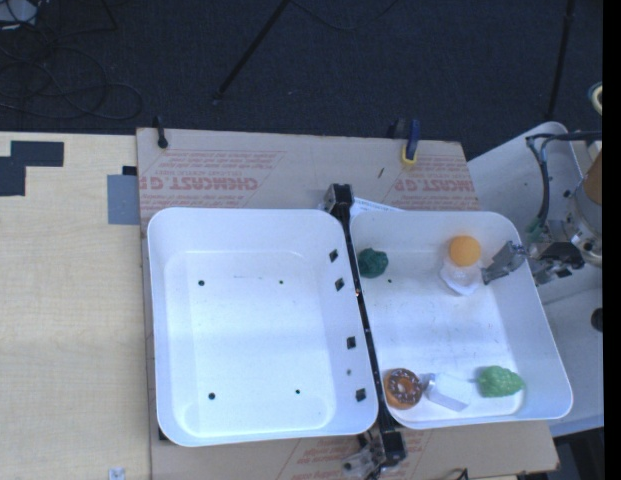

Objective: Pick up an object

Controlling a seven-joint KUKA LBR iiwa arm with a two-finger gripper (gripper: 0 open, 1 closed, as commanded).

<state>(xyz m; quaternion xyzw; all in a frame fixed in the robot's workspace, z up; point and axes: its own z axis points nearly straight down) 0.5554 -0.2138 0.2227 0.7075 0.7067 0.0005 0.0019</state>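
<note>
- The pincer [512,261] hangs over the right bin's [535,313] upper right rim, at about 2 o'clock from that bin's middle; the arm reaches in from the right edge.
- Whether the pincer is open or closed cannot be told at this size, and nothing can be seen in its grasp.
- Just to its 9 o'clock, an orange ball [465,249] sits on top of a small clear cup [458,279], near the pincer tip.
- Farther toward 9 o'clock, a dark green lump [372,262] lies by the divider between the bins.
- At 6 o'clock from the pincer, a light green lump [500,381] rests near the right bin's lower right corner.
- Toward 7 o'clock, a brown donut [402,388] with sprinkles lies at the lower left corner, with a flat white piece [445,393] just beside it at its 3 o'clock.
- The left bin [165,268] lies beyond the divider, touching the right bin.
- Both bins rest on cardboard [240,173] on the bench [60,318].
</note>
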